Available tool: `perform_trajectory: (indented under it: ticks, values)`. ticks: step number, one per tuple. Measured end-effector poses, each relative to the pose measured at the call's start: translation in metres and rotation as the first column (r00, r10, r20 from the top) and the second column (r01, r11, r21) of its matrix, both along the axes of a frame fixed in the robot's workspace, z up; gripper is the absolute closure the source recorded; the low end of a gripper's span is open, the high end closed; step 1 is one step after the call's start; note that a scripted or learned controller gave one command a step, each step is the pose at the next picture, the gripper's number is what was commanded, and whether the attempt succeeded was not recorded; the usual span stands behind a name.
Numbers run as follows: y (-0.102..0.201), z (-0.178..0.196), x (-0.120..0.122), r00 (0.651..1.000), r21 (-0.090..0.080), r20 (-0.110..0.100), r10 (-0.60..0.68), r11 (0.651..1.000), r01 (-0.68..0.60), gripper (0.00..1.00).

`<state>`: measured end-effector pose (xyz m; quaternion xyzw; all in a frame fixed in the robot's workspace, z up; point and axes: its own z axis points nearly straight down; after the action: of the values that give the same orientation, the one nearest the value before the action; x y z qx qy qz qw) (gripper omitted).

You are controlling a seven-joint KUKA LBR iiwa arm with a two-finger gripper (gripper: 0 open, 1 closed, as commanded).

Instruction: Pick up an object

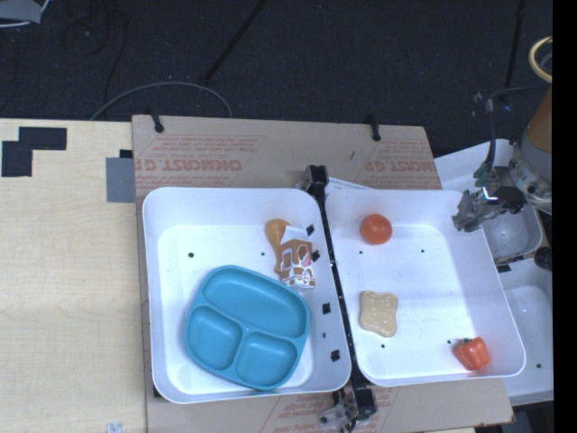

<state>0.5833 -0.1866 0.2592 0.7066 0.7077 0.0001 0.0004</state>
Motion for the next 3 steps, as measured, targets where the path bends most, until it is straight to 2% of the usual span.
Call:
perform_trajectory:
  ticks: [1, 3]
  values:
    - [0.049, 0.005, 0.011, 1.000, 0.002, -0.001, 0.003, 1.000, -0.003, 1.00]
    - [0.140, -0.001, 0.014, 1.000, 0.001, -0.003, 0.001, 1.000, -0.001, 1.00]
